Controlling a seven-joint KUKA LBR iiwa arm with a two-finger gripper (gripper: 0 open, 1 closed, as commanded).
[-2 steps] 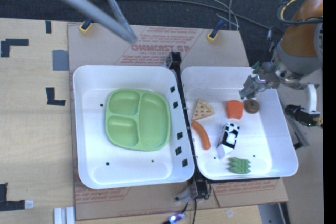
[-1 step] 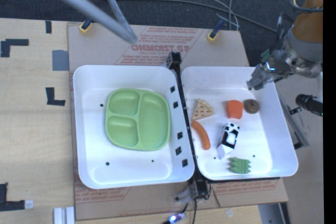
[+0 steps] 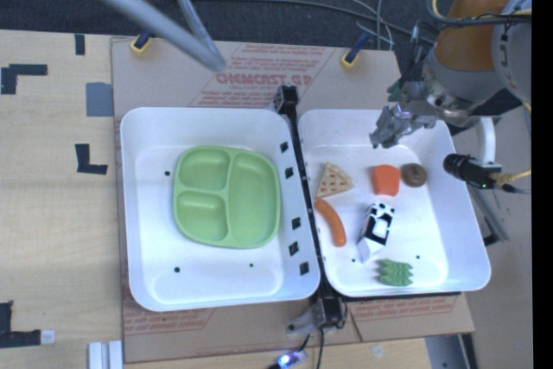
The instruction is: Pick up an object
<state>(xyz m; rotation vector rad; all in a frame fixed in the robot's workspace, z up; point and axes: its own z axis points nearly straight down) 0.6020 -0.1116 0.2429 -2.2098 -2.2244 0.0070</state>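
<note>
The approach step is being carried out: the pincer (image 3: 386, 134) is being held over the far part of the right bin (image 3: 458, 259), with nothing seen between its fingers; whether it is open or closed cannot be told. No object is yet being lifted. The nearest candidates are lying just below it: an orange block (image 3: 386, 180) and, beside that, a brown round piece (image 3: 415, 175). In judgement, a short descent and alignment over 1 of these 2 is being called for next.
</note>
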